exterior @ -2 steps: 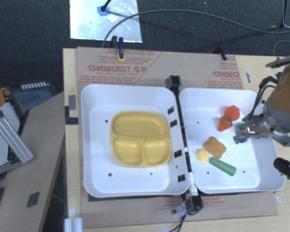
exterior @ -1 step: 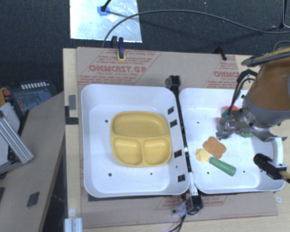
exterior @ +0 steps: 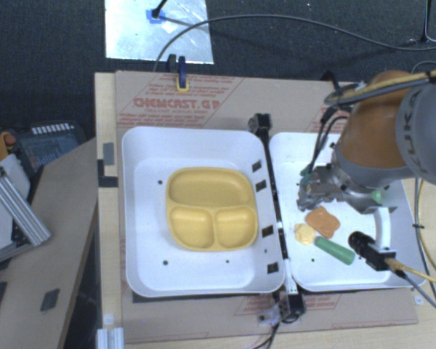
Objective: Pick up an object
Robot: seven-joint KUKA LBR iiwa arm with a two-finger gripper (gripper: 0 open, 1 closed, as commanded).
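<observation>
In the right bin (exterior: 291,158) lie three small things: an orange-brown piece (exterior: 324,221), a pale yellow piece (exterior: 304,233) and a green stick (exterior: 334,249). My gripper (exterior: 312,193) hangs low over the right bin, just above the orange-brown piece. The wrist and arm cover much of the bin's right half. Nothing shows between the gripper and the bin floor that I can make out as held.
The left bin (exterior: 142,166) holds a yellow compartment tray (exterior: 209,208) in its middle. A black divider with clips (exterior: 269,195) runs between the bins. Cables hang over the right bin's far edge.
</observation>
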